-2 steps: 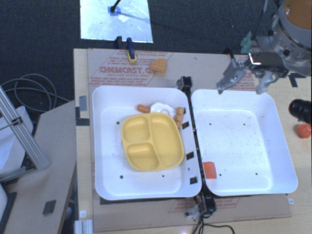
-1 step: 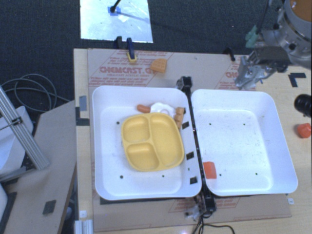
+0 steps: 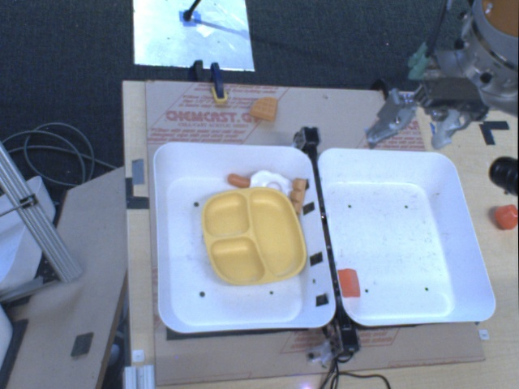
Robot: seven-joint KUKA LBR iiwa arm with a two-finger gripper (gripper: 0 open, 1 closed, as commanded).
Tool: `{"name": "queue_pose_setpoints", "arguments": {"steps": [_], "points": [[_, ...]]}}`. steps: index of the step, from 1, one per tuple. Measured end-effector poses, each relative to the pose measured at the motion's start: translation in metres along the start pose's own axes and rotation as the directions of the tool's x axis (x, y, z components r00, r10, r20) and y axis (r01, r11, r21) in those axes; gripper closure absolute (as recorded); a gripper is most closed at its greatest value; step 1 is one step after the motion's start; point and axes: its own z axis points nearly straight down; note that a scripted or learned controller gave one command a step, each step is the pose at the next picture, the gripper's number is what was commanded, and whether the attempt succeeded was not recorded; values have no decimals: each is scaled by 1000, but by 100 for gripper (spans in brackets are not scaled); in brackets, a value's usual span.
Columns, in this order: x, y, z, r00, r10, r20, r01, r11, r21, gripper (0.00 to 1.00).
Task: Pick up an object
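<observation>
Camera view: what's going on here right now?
The arm's gripper hangs above the bench past the far edge of the right bin, its fingers spread with nothing between them. A yellow divided tray lies in the left bin with a few small items behind it. An orange block sits in the right bin's near left corner. Nothing picked up yet.

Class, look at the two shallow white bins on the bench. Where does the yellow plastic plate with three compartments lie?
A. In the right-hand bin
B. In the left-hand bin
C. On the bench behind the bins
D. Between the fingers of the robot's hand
B: the yellow plastic plate with three compartments lies flat on the floor of the left-hand white bin, near its middle.
</observation>
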Motion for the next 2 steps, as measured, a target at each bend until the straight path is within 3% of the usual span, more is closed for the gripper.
{"name": "queue_pose_setpoints", "arguments": {"steps": [1, 2], "points": [[0, 1, -12, 1000, -4, 0, 4, 1000, -4, 100], [0, 1, -11, 1000, -5, 0, 5, 1000, -3, 0]]}}
